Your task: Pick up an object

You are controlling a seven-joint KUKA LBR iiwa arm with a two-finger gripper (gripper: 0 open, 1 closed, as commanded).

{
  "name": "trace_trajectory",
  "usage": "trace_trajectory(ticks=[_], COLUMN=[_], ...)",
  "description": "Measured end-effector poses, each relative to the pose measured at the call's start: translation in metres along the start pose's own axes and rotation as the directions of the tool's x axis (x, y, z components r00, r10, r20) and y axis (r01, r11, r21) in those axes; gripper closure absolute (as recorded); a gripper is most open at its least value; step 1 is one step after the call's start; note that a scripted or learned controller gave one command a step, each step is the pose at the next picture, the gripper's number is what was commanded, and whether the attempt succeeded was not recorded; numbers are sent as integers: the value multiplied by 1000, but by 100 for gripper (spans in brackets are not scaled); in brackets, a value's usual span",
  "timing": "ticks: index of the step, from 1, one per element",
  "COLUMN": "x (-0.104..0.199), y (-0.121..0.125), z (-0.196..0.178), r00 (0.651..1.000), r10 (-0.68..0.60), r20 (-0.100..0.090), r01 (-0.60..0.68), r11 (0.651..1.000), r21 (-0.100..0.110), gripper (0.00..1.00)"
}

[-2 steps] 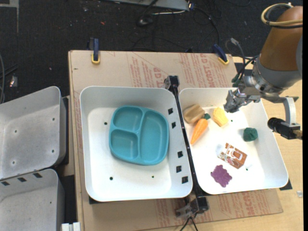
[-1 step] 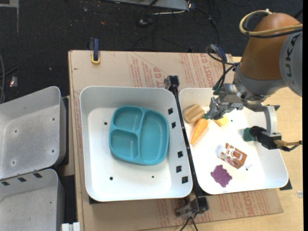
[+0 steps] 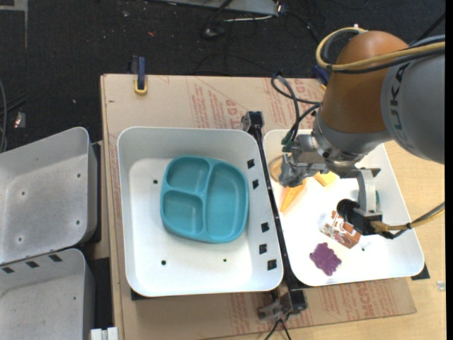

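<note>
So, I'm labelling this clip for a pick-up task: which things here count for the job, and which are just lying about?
For the job:
gripper
orange carrot-shaped piece
yellow piece
small box
purple piece
right bin

Lying about:
teal divided plate
left bin
blue clamp

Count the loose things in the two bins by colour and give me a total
Teal: 1, divided tray
Orange: 1, carrot-shaped piece
Yellow: 1, small piece
Purple: 1, small lump
Brown and white: 1, small block
Total: 5

teal tray (image 3: 205,198) fills left bin's middle, arm (image 3: 368,91) overhangs right bin
</note>
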State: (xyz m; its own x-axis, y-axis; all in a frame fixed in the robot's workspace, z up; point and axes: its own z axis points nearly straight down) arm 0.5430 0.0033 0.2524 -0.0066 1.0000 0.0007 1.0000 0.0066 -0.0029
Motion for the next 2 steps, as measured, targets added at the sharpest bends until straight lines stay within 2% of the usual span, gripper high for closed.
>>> trace_trajectory(ticks=[1, 2], x=[47, 90], y=[-13, -40], z=[8, 5], r00=[1000, 1000], r10=[0, -1], r20=[0, 0], r01=[0, 1], r11=[1000, 1000], r21=[-1, 0], gripper=[100, 100])
